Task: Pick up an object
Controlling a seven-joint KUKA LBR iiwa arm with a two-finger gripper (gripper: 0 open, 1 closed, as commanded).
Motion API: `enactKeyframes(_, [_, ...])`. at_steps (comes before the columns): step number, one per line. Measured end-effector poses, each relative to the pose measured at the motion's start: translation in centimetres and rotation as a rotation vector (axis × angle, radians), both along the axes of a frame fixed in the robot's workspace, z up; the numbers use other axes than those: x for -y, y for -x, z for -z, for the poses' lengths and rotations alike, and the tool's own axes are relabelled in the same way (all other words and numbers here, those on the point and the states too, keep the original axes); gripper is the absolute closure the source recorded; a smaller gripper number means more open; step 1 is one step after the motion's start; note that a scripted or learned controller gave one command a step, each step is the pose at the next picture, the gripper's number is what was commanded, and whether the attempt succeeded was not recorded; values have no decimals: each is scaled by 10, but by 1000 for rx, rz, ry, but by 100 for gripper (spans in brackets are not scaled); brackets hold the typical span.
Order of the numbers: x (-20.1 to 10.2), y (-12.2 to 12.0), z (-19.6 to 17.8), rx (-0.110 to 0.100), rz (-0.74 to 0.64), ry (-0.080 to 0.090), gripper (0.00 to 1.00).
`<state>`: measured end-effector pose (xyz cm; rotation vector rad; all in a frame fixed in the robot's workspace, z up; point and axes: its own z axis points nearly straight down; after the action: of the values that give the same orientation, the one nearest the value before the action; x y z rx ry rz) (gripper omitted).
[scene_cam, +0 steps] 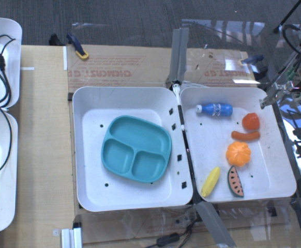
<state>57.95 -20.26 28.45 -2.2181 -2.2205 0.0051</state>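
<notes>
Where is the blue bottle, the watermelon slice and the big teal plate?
blue bottle (pixel 215 109), camera view, middle of its body.
watermelon slice (pixel 235 182), camera view, on the red flesh.
teal plate (pixel 106 150), camera view, on its left rim.

Light wooden table (pixel 42 138) bearing two shallow white bins side by side: left bin (pixel 88 190) mid-table, right bin (pixel 274 182) toward the right edge. Flat cardboard sheet (pixel 119 66) along the far edge, a blue-and-yellow clamp (pixel 77 46) on it.
</notes>
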Motion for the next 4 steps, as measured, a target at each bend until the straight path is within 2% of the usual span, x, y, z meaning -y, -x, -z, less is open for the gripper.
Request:
enactKeyframes(1, [1,-1,-7,-3,-2,1,100])
enactKeyframes(2, [-39,-23,61,0,-1,0,100])
enactKeyframes(3, [20,-80,-122,2,-2,2,100])
enactKeyframes(4, [20,4,-29,-1,2,0,100])
